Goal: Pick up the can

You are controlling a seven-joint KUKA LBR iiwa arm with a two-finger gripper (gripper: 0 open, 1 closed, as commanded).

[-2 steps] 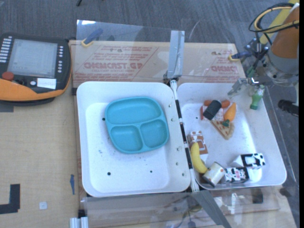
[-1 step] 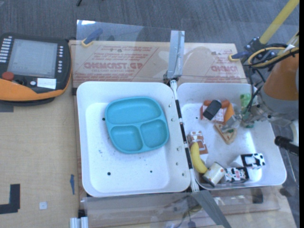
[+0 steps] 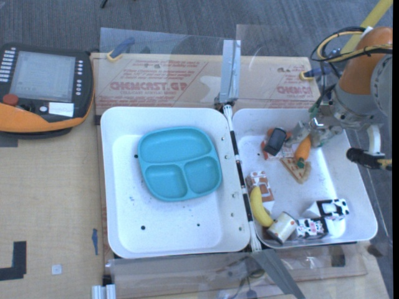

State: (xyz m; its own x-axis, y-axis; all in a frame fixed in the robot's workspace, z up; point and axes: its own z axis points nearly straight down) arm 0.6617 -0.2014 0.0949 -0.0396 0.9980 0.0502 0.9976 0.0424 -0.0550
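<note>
**Approach step: gripper far from the can**

Camera view: the can [image 3: 282,227] lies on its side at the near edge of the right bin [image 3: 349,185], just beside a banana [image 3: 259,207]. The gripper [image 3: 317,128] hangs over the bin's far right, by a carrot [image 3: 302,149]; whether it is spread or closed I cannot tell. Nothing is visibly held. The next move likely calls for travel nearward and left, then descent.

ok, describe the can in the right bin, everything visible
The can is a short cylinder lying on its side near the front edge of the right bin. Its pale, cream-coloured end faces the camera; the wall looks metallic, with a label too blurred to read. It appears to touch the lower tip of the banana on its left and the black-and-white cow toy on its right.
</note>
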